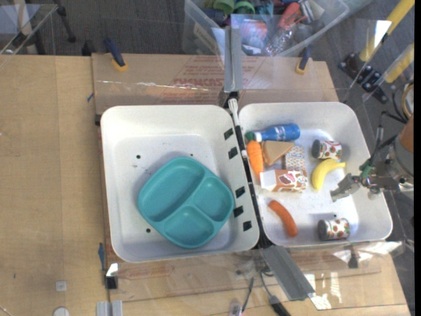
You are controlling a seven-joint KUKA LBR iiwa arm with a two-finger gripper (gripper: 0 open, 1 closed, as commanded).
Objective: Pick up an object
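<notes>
Approach step: claw at right rim of right bin, nothing held.
Dark two-finger claw (347, 187) hovers over the right white bin (309, 112), prongs spread, just beside the yellow plastic banana (323, 172). Next, I judge: descend and centre over the banana. Teal divided plate (185, 203) sits in the left bin.

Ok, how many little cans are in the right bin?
2. One can lies near the far right side of the right bin, just above the banana. The other can lies near the bin's front right corner, below the hand.
</notes>
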